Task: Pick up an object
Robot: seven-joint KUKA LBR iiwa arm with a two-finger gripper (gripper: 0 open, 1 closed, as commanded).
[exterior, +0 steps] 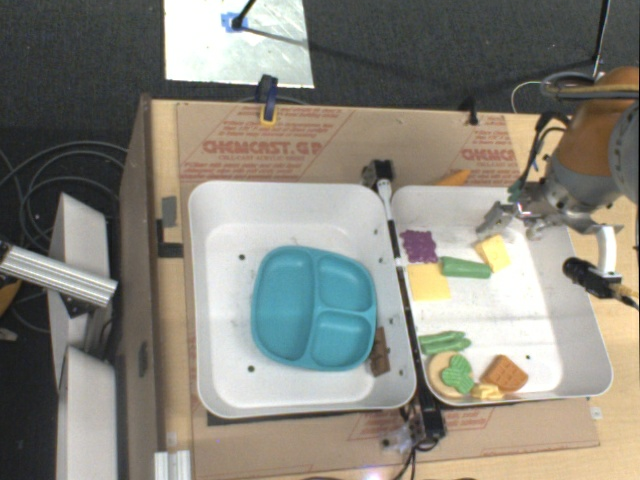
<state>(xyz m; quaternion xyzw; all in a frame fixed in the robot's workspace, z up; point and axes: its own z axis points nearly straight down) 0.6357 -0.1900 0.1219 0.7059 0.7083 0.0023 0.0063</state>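
Camera view, slanted down over a brown bench (300, 138) printed with red lettering. Two shallow white plastic bins side by side, glossy, with rounded corners. Left bin (230, 208): a smooth teal divided plate (315, 308), three compartments, rounded like a soft square; a small dark brown piece (380, 353) just beside the plate's near right corner, against the bin wall. Right bin (575, 328): a bumpy purple grape cluster (418, 245) at the far left; near it a flat pale yellow square (431, 284), like a cheese slice; a smooth green pod-shaped piece (465, 267) touching that square's far right corner; a small yellow wedge (494, 254) just right of the green piece. Nearer in the same bin: a green bean pod (444, 342), and a small tan round dish (442, 380) bearing a knobbly green piece (459, 373), with an orange waffle-textured cracker (505, 373) and a small yellow bit (488, 392) at its right.

Grey metal arm with an orange band reaching in from the right, over the far right part of the right bin. Gripper (512, 213) hanging just above and beside the yellow wedge, seemingly with nothing between its fingers; how far apart those fingers stand too small and cluttered to tell.

Orange tip (454, 177) poking out beyond the right bin's far rim. Crinkled silvery sheet (238, 28) on the dark floor beyond the bench.
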